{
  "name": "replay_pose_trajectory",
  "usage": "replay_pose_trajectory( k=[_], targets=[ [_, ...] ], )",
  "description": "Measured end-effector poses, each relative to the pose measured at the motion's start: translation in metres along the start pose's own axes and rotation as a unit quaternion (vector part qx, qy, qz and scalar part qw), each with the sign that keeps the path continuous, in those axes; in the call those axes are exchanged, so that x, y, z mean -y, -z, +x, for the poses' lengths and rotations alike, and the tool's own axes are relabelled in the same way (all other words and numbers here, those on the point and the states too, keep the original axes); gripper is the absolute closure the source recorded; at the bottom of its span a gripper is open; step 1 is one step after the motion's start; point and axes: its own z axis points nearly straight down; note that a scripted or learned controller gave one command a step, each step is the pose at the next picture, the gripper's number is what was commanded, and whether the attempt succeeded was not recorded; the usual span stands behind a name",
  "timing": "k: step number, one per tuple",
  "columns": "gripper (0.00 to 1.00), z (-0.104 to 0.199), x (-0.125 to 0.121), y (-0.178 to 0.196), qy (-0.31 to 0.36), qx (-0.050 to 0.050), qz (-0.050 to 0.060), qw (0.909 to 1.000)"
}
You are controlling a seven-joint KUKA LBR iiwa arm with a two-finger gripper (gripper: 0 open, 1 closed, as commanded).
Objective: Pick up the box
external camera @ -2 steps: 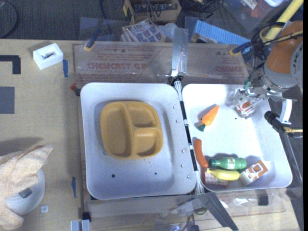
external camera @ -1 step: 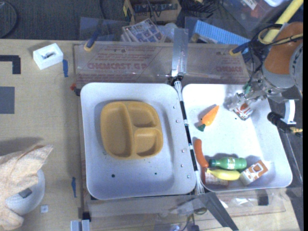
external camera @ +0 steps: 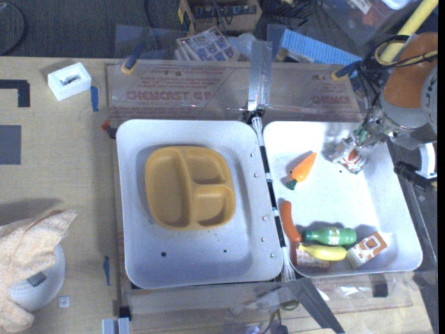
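Observation:
A small orange-and-white box [external camera: 368, 248] lies in the front right corner of the right bin [external camera: 389, 207], touching a banana [external camera: 325, 253]. My gripper [external camera: 350, 150] hangs over the back right part of that bin, far behind the box. A small red-and-white thing [external camera: 353, 160] sits right at the gripper's tip; whether it is held is unclear. The arm's orange band [external camera: 407, 82] shows above the wrist at the right edge.
In the right bin lie a carrot [external camera: 301, 168], a red sausage [external camera: 288, 221] along the left wall and a green bottle [external camera: 330, 236] beside the banana. The left bin [external camera: 139, 256] holds a yellow divided plate [external camera: 189, 186]. A cloth [external camera: 31, 245] lies at the left.

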Motion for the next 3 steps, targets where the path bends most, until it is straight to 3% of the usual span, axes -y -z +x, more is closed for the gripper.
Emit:
replay_pose_trajectory(
  k=[1, 2, 3],
  targets=[
    [1.0, -0.002, 0.005, 0.0, 0.423, 0.008, -0.003, 0.9061],
    [1.0, 0.017, 0.053, 0.001, 0.386, 0.01, -0.004, 0.9223],
    [1.0, 0.035, 0.102, 0.001, 0.205, 0.008, -0.006, 0.9788]
  ],
)
